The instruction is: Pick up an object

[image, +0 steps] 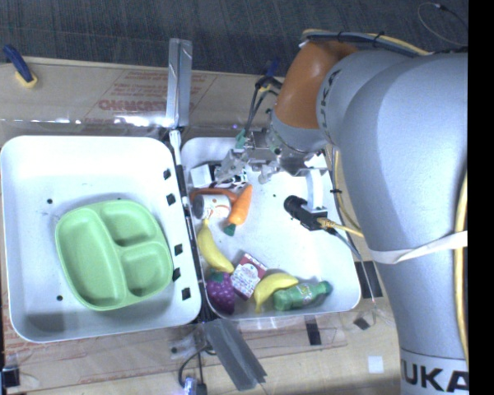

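Observation:
My gripper [237, 168] hangs over the far left part of the right bin [337, 253], just above the top end of an orange carrot [240, 206]. The carrot lies tilted on the bin floor with its green tip toward the front. Left of it is a small white and brown object [214, 197] against the bin wall. A yellow banana [213, 249] lies further forward. Nothing can be made out between the gripper's tips.
Along the right bin's front lie purple grapes [220, 293], a red packet [247, 276], a second banana [273, 287] and a green bottle [301, 295]. The left bin [33, 163] holds a green divided tray [115, 252]. The arm's grey bulk covers the right side.

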Controlling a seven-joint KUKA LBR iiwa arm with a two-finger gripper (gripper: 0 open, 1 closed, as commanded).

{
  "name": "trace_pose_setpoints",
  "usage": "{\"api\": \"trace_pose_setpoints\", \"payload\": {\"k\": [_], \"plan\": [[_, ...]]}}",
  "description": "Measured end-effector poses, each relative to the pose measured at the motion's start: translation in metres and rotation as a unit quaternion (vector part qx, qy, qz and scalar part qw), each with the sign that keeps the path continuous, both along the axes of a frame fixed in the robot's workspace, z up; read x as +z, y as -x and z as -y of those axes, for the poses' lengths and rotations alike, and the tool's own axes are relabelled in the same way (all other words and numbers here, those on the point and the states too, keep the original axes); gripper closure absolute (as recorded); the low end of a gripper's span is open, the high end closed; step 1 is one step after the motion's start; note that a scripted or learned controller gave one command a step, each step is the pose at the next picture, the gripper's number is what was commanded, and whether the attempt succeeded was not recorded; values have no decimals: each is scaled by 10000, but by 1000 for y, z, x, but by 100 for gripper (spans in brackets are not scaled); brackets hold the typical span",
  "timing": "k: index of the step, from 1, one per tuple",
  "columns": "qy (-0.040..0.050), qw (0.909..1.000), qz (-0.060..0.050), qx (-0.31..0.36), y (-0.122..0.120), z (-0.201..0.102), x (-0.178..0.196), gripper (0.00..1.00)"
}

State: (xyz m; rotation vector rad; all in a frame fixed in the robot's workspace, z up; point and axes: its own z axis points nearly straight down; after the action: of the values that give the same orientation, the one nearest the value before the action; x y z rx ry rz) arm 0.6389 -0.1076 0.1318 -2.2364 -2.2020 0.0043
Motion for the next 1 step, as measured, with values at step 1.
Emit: {"api": "trace_pose_setpoints", "payload": {"k": [1], "plan": [[3, 9977, 1, -677, 31, -5, -40, 0]]}}
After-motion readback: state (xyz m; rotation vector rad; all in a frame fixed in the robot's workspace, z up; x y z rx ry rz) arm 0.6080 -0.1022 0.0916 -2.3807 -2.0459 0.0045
